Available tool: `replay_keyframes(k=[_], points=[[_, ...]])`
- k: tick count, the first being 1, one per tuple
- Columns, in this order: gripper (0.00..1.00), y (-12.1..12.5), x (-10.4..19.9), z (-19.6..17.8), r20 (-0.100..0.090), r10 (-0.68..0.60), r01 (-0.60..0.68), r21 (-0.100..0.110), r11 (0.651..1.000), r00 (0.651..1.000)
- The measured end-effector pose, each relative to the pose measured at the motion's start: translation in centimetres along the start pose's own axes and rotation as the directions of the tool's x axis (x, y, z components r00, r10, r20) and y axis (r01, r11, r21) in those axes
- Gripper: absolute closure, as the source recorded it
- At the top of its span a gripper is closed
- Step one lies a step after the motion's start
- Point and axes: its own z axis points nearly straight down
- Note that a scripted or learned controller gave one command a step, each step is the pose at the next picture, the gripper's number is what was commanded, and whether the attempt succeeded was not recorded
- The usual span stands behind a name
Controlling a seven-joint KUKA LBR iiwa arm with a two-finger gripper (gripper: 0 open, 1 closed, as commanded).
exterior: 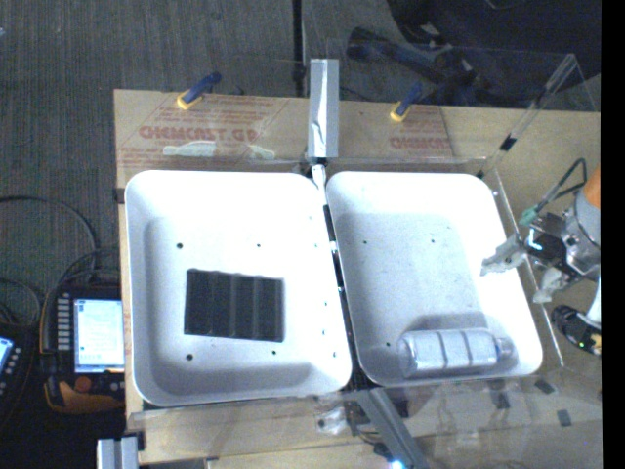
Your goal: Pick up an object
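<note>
The grey ridged block [457, 351] lies low in the frame, in the right bin [391, 203] against its near wall, long axis left to right. The tool [532, 252] sits at the right edge, above and right of the block, over the bin's right rim; whether it is clenched or released I cannot tell. Farther left, a black ridged slab [234, 305] lies in the left bin [156, 203]. Nothing stands between tool and grey block.

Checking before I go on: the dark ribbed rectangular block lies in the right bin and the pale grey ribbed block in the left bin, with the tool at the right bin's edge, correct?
Not quite: the bins are swapped. The camera view shows the dark ribbed rectangular block in the left white bin and the pale grey ribbed block in the right white bin. The tool is at the right bin's edge.
</note>
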Motion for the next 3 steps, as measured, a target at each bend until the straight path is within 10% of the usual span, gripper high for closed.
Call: replay_keyframes(k=[2, 3], points=[[0.0, -1.2, 2.3, -17.3, 0.001, 0.457, -0.457, -0.003, 0.89, 0.89], [0.0, 0.5, -1.2, -20.3, 0.001, 0.743, -0.743, -0.003, 0.669, 0.669]])
